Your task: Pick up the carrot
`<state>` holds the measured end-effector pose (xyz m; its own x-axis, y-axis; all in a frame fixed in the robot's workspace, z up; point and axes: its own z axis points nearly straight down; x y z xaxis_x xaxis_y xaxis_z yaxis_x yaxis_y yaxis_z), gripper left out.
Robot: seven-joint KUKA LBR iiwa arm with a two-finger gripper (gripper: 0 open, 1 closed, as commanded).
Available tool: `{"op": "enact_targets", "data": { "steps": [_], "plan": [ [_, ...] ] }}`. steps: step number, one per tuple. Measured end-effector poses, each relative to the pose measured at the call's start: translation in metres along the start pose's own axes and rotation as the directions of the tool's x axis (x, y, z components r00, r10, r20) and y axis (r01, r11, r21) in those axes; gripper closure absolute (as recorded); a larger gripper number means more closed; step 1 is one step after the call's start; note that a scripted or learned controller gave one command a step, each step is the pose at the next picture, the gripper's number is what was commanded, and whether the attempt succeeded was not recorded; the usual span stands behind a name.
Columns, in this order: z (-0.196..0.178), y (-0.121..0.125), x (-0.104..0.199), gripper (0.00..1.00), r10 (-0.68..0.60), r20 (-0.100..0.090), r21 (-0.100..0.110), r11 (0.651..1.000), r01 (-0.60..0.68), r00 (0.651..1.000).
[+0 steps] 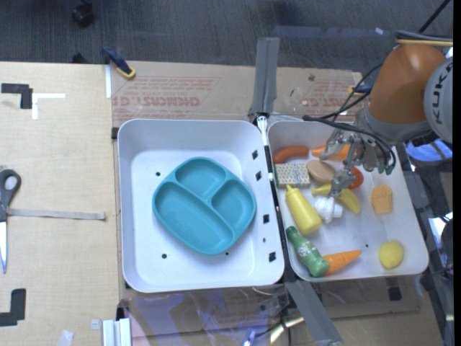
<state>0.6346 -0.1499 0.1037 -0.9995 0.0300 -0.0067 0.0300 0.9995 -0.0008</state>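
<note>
Jaws' state cannot be told; gripper (344,173) hangs at upper right bin (412,215), carrot (341,259) lower, well apart.

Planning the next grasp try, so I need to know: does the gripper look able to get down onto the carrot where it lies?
Probably yes. The carrot lies near the right bin's front wall with its top uncovered. Its thick end touches the green bottle, which could crowd a finger. The gripper hovers farther back over other items.

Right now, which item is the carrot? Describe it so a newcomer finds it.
Look in the right bin, along its near edge. The carrot lies there, a tapered orange stick touching the green bottle, left of the round yellow lemon.
</note>
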Motion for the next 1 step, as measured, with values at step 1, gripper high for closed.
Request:
{"op": "enact_targets", "data": {
  "steps": [1],
  "plan": [
    [0.0139, -0.0202, -0.0190, 0.00, 0.297, -0.028, -0.002, 0.955, -0.297, 0.955]
  ]
}}
